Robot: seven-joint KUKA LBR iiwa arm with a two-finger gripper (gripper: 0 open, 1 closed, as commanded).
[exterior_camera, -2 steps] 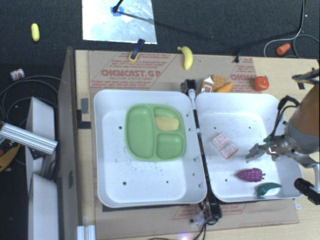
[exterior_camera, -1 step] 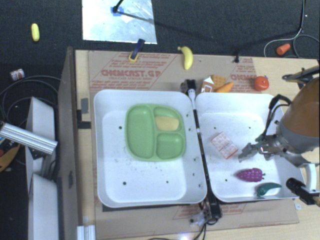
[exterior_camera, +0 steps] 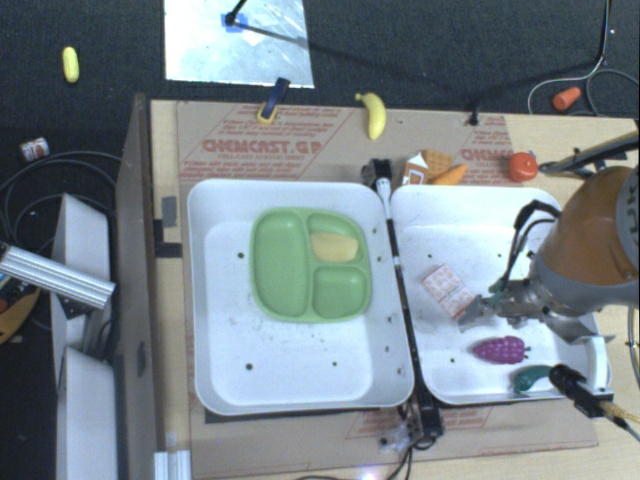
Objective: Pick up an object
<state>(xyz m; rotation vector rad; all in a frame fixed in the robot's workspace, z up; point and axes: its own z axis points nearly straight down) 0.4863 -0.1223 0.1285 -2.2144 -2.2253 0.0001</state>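
Observation:
The right bin (exterior_camera: 440,218) holds a small pale packet with red print (exterior_camera: 445,286), a purple bunch of grapes (exterior_camera: 500,349) and a teal object (exterior_camera: 530,377) near the front rim. My gripper (exterior_camera: 478,311) hangs low over the right bin, between the packet and the grapes, just right of the packet. Nothing shows between its fingers. In the left bin (exterior_camera: 215,268) lies a green divided plate (exterior_camera: 308,264) with a yellow piece (exterior_camera: 334,244) in its upper right compartment.
Behind the bins on the cardboard lie a banana (exterior_camera: 374,115), an orange carrot-like piece (exterior_camera: 448,175), a red-orange ball (exterior_camera: 522,167) and a blue-yellow tool (exterior_camera: 271,102). The arm's orange band (exterior_camera: 600,223) covers the right bin's right side.

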